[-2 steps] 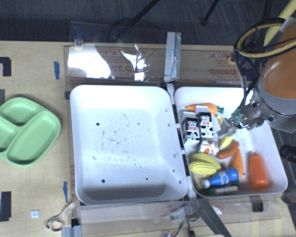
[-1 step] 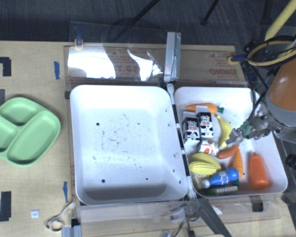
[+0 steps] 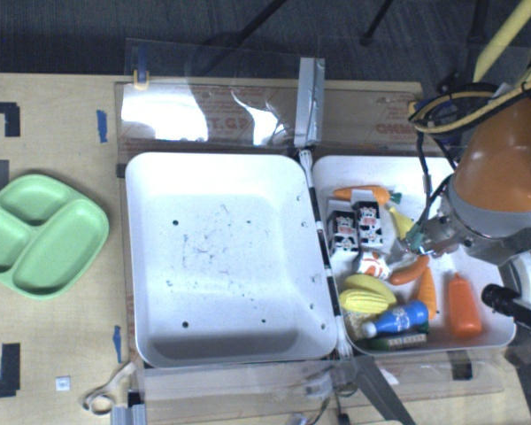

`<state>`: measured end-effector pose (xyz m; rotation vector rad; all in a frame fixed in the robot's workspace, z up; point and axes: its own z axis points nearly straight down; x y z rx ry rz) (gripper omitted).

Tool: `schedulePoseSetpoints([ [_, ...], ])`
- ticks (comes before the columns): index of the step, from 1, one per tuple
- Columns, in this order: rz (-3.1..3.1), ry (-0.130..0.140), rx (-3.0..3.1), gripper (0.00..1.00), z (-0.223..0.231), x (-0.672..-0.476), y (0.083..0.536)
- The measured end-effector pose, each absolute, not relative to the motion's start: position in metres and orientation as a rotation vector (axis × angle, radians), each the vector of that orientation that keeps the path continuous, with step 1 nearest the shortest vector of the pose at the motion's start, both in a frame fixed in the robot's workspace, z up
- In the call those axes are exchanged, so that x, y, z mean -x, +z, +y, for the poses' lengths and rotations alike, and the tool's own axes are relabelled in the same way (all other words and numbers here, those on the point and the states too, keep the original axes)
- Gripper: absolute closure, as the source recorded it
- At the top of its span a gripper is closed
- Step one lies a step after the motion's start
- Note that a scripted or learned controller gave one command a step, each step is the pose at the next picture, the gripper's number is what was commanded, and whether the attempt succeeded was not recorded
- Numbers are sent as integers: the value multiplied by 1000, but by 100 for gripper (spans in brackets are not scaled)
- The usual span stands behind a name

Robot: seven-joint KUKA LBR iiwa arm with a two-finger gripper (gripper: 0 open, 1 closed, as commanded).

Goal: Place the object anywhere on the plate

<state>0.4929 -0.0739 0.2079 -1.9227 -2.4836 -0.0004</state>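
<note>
Plate [image 3: 44, 235], green and with three compartments, lies on the counter [image 3: 53, 343] at the far left, well apart from the tool [image 3: 420, 242] and outside both bins. Nothing is on it.

The tool is low over the right bin [image 3: 500, 339], near its middle, under the grey wrist and the orange band of the arm [image 3: 500, 162]. Whether the tool is apart or together, I cannot tell, and I cannot see any thing held in it.

Just beside the tool are a yellow piece [image 3: 400, 224] and an orange carrot [image 3: 413, 273]. To the left of it stands a black and white box [image 3: 354, 224] with small printing that is too small to read. Another carrot [image 3: 363, 194] lies behind the box. Toward the front of this bin are a yellow banana-like thing [image 3: 367, 296], a blue bottle [image 3: 400, 319] lying on its side with a white cap, and an orange bottle [image 3: 463, 306]. These things are crowded together and several touch.

The left bin [image 3: 221, 255] is between the tool and the plate; its white floor shows only faint scratches.

Behind the bins is a brown board [image 3: 376, 113] with reddish printing, which I cannot read, and a clear sheet [image 3: 203, 104] that shines. Blue tape [image 3: 102, 125] and black marks [image 3: 4, 118] are on the counter.
</note>
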Motion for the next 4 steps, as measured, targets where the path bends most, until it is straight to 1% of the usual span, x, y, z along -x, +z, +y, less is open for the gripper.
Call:
schedulePoseSetpoints([
  [1,-2659,-1,1671,100,-41,-495,209],
  [2,-2332,1,2101,100,3,-487,184],
  [3,-2149,0,2292,100,14,-519,184],
  [4,-1915,2,2490,100,80,-520,184],
])
